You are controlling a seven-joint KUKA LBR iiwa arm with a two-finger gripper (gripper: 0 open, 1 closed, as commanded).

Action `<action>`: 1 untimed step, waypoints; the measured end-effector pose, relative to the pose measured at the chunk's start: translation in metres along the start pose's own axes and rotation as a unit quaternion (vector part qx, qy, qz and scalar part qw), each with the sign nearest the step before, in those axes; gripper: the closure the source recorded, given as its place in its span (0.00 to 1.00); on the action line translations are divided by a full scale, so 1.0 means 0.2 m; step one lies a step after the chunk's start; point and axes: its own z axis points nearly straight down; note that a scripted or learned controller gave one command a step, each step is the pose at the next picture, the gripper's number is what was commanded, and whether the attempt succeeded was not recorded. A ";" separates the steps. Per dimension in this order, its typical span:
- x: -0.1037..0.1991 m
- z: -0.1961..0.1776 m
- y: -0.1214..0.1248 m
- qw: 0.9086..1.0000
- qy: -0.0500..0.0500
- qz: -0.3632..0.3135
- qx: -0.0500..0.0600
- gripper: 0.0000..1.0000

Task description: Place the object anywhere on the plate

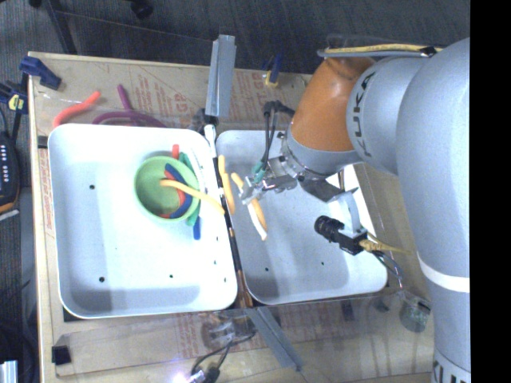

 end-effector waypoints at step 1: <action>0.00 0.00 0.00 1.000 0.000 0.000 0.000 0.00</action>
